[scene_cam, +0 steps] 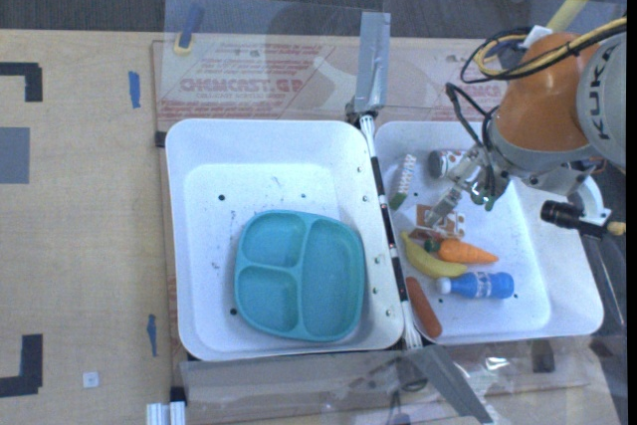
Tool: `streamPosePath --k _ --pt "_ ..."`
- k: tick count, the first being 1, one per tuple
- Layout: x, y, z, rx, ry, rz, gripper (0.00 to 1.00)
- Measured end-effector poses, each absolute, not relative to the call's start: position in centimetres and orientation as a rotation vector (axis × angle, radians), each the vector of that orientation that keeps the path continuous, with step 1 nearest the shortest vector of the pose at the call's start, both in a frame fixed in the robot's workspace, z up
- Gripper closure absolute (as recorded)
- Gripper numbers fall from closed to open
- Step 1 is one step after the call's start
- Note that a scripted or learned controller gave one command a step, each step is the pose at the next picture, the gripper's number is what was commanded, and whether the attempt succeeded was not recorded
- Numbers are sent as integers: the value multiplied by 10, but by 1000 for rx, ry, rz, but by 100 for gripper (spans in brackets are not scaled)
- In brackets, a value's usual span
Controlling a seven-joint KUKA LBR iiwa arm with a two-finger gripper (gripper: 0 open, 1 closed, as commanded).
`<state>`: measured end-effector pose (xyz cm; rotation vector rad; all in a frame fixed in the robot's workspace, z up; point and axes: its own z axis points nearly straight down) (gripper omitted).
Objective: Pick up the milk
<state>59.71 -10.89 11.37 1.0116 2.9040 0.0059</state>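
Observation:
The milk (479, 286), a small white bottle with a blue label and blue cap, lies on its side near the front of the right bin (567, 309). My gripper (453, 199) hangs over the middle of that bin, reaching down and to the left toward a small brown packet (431, 217). It is well behind the milk, with an orange carrot (468, 254) and a yellow banana (426, 260) lying between them. Nothing shows in its grasp.
The right bin also holds a red sausage (425, 308) at the front left, a white ridged piece (406, 176) and a small carton-like item (439, 162) at the back. A teal divided plate (299, 276) sits in the left bin (199, 164).

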Motion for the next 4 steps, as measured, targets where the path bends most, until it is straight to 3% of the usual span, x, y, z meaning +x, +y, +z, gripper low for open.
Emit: streamPosePath --k 1,2,3,4 --pt "598 -103 127 1011 2912 20 100" --pt "586 -52 204 1654 2666 2 100" --pt "586 -52 204 1653 2666 2 0" --pt "573 -103 88 1326 2839 6 0"
